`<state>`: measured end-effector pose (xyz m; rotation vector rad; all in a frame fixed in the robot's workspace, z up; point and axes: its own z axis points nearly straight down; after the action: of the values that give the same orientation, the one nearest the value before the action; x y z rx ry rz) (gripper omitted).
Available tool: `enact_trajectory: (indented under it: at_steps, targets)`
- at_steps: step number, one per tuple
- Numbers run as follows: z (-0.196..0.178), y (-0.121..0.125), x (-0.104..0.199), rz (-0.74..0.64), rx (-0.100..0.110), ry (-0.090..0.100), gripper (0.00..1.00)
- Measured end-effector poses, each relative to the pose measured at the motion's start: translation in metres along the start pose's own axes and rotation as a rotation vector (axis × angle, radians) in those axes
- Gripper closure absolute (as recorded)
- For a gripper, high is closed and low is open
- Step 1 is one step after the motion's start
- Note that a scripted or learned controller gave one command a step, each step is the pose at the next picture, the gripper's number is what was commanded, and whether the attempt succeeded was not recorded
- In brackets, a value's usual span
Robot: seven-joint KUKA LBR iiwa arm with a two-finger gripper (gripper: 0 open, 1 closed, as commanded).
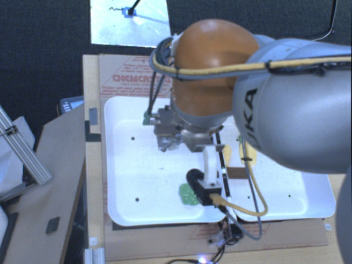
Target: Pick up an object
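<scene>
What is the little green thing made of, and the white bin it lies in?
The green thing looks soft and matte, with a bumpy, crumpled outline: perhaps foam or cloth, but that is only a guess. The white bin looks like smooth moulded plastic, with rounded corners and a raised rim.

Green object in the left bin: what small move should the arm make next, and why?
Probably slide the gripper toward the front wall of the white bin until it is over the green object. The object lies by that wall, while the gripper sits nearer the bin's middle, apart from it.
</scene>
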<state>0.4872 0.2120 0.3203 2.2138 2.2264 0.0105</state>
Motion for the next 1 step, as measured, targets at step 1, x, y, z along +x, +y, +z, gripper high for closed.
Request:
enact_trajectory:
  at_steps: [1]
  targets:
    - [-0.0342, 0.1444, -0.0229, 0.008, -0.007, -0.004, 1.00]
